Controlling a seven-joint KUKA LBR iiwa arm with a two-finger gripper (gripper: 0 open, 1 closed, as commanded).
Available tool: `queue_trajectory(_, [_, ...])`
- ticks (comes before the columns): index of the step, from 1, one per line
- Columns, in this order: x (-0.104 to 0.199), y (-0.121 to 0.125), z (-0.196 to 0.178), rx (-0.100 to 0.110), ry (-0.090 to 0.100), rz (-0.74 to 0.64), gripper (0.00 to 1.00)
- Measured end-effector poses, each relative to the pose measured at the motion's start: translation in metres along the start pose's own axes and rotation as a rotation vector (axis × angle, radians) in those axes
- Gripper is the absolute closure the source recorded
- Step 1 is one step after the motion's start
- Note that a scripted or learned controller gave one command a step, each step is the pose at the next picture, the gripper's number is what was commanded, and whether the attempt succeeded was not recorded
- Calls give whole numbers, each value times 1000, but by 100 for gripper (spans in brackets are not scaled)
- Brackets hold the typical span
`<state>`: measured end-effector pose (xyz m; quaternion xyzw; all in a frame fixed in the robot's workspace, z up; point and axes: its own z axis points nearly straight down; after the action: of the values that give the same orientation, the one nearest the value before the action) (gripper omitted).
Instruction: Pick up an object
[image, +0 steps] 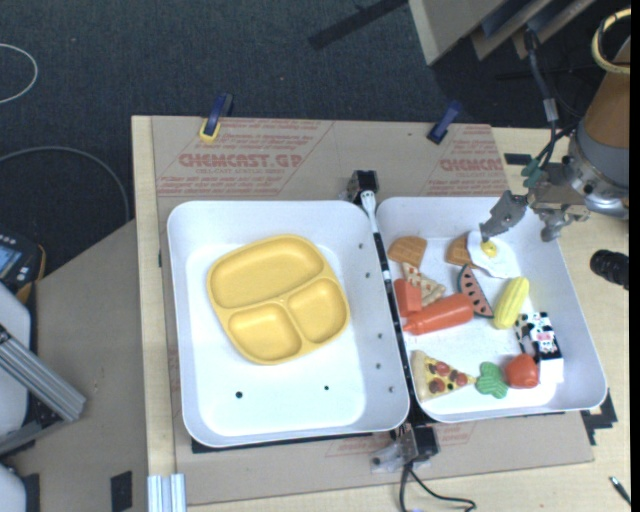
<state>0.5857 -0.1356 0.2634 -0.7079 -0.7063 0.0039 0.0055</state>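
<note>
The right bin (574, 290) holds several toy foods: a fried egg (491, 258), a yellow corn cob (511, 301), a watermelon slice (478, 290), an orange sausage (436, 316), a bread piece (407, 250), two pizza slices (440, 375), a green broccoli (490, 381), a red tomato (521, 371) and a black-and-white cow (538, 335). My gripper (528, 222) hangs open over the bin's far right corner, with nothing between its fingers. Its left finger (503, 215) ends just above the fried egg.
A yellow divided plate (278, 298) lies in the left bin (190, 330). A black clamp (363, 186) sits where the bins meet at the back. Cardboard (300, 150) lies under both bins, and cables hang behind the arm at the upper right.
</note>
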Motion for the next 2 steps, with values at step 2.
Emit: queue_trajectory(2, [-8, 1, 53, -6, -1, -1, 0])
